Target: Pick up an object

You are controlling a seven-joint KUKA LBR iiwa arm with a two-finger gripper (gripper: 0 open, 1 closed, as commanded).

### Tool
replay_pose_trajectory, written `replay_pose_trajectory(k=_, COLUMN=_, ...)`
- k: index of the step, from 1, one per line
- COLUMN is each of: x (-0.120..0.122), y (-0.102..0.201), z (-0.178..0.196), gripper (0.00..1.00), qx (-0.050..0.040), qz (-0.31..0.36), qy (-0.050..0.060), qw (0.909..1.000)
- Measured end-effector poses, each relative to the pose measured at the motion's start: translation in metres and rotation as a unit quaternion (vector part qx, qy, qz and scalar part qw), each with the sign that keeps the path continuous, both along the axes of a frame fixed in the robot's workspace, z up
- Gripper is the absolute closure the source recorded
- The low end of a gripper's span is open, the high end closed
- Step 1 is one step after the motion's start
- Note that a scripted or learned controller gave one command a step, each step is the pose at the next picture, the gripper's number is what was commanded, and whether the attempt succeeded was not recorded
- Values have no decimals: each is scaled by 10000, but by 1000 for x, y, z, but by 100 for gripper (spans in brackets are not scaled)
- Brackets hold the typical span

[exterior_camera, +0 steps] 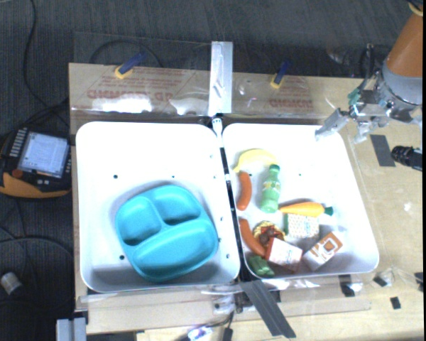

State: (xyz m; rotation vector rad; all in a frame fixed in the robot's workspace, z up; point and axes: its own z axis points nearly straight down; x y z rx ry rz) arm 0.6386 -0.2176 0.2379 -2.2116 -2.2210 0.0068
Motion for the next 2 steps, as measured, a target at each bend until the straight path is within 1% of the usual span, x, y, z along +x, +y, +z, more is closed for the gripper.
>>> replay_pose_trajectory(k=1, x=-55, y=75, z=-81, gripper=0, qx=5, qz=654, qy=5, qw=9979)
replay_pose_trajectory(k=2, x=-55, y=76, z=-75, gripper=100, qx=15, qz=662, qy=35, qw=9978)
